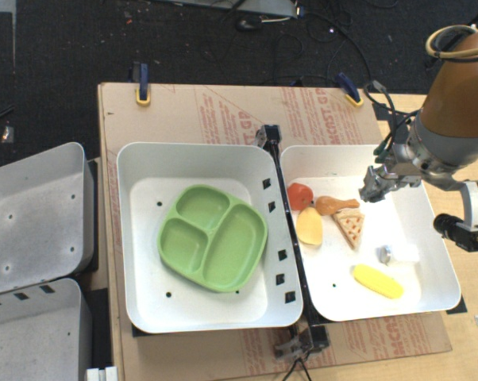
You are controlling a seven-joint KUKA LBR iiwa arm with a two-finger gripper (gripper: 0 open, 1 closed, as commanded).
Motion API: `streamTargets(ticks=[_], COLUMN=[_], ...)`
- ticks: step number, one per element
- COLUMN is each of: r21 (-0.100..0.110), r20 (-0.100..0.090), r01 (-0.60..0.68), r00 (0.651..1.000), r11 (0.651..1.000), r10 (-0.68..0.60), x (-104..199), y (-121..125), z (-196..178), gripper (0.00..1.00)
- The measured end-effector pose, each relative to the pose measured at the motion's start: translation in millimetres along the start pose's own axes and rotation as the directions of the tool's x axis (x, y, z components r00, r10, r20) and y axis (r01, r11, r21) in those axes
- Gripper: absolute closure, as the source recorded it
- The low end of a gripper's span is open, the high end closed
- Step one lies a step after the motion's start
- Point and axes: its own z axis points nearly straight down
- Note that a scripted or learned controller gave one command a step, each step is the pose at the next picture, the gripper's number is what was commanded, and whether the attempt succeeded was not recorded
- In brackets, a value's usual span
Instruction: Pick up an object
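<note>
Two shallow white bins sit side by side: the left bin (136, 236) holds a green plastic divided plate (213, 236), the right bin (437, 236) a red toy tomato (300, 194), a tan toy drumstick (335, 205), a pale yellow oval slice (309, 227), a toy pizza wedge (351, 228), a yellow toy banana (377, 282) and a small grey-white piece (385, 253). The dark gripper (374, 187) hangs over the right bin's upper edge, just right of the drumstick; whether it is spread or pressed together I cannot tell. Nothing looks lifted, so I judge choosing, descending, grasping and raising all remain
</note>
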Motion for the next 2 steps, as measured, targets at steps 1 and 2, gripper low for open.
streamTargets(ticks=[1, 2], r21=[-0.003, -0.001], r20=[0.0, 0.001], r01=[0.001, 0.002], r00=[1.0, 1.0], r11=[1.0, 1.0], r10=[-0.001, -0.002], x=[52.8, 108.3], y=[18.1, 35.5], z=[-6.5, 8.7], gripper=[1.0, 1.0])
